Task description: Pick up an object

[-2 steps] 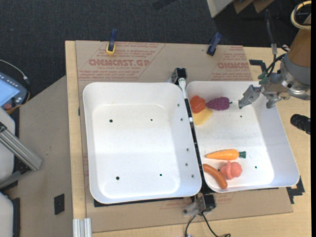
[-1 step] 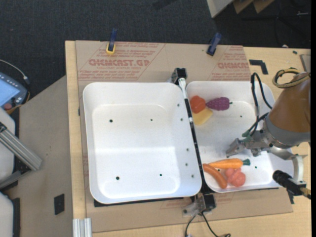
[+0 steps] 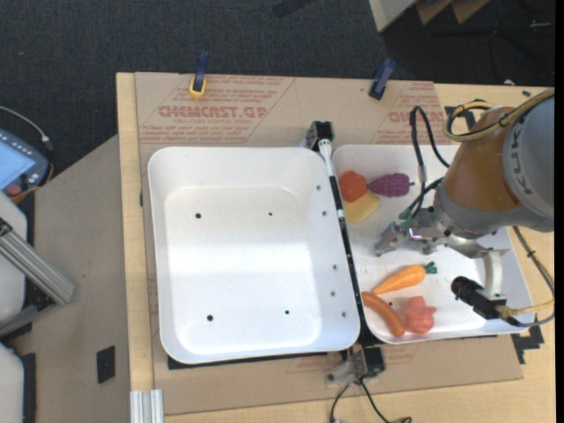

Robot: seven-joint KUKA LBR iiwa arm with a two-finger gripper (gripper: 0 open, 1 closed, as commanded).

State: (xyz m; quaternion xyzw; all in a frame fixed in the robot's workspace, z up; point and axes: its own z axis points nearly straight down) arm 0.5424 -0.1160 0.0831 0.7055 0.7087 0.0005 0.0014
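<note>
We see the gripper (image 3: 394, 236) low in the right bin (image 3: 377, 155), fingers spread and holding nothing. The carrot (image 3: 402, 278) lies just below it; we fear the fingers push it aside.

gripper (image 3: 394, 236) over right bin (image 3: 458, 324), perhaps empty

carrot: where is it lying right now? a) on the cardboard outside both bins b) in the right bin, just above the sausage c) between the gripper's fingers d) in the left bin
b: the carrot lies on the floor of the right bin, just above the sausage and apart from the gripper, which hangs a little higher over the same bin.
</note>
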